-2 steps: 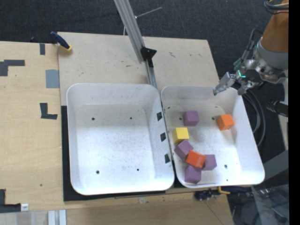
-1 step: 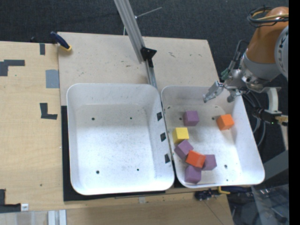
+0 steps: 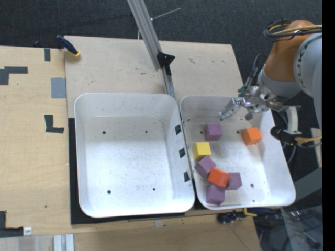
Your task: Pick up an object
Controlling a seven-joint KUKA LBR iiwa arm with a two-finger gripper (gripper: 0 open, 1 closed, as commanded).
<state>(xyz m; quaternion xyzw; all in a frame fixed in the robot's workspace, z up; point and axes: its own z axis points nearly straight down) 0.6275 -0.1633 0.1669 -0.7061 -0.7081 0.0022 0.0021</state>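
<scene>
Your nearest candidates are the orange cube (image 3: 252, 135) and the purple cube (image 3: 213, 132), both lying loose on the floor of the right bin (image 3: 272, 192). The orange cube sits just below and slightly right of the hand (image 3: 239, 112); the purple one lies below and to the hand's left, a little farther off. Both are squarish blocks with no real long axis, so approach angle matters less than clearance.

The hand hovers over the top of the right bin with its two fingers spread and nothing between them. One fingertip (image 3: 225, 114) reaches out to the left, toward the purple cube's side.

The orange cube stands apart from everything, though it is near the bin's right wall, so watch that a finger doesn't catch the rim. The purple cube has open floor around it too.

Lower down you have a crowd: a yellow cube (image 3: 202, 150) by the dividing wall, then a cluster (image 3: 217, 178) of purple blocks with a red-orange block on top, all touching. I'd judge those harder to pinch cleanly.

The left bin (image 3: 84, 109) lies well apart on the counter (image 3: 31, 140).
</scene>
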